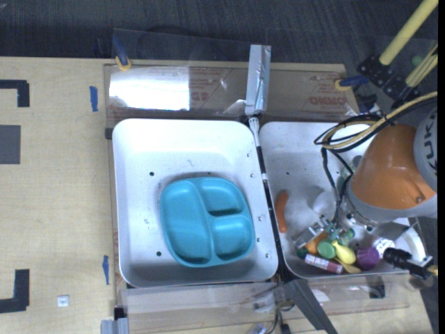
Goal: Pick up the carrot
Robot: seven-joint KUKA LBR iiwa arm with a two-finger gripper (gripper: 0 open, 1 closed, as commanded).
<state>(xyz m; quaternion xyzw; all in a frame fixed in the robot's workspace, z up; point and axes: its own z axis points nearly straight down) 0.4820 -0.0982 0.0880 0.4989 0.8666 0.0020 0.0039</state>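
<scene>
A dark grey carpeted floor [208,5] runs across the top of the frame. Below it lies a pale wooden bench top [49,186] filling the left side, marked with black tape corners [19,92] and short blue tape strips [93,97]. A clear plastic screen [149,89] behind the bins catches a bright glare from overhead light, upper centre.

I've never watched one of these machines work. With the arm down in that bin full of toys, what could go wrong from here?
The gripper is down among a tight pile of toys in the right bin, so it could close on the wrong piece. The carrot lies apart from the pile, against the wall between the bins; that wall may block one finger. The loose cables hanging by the wrist might snag.
</scene>
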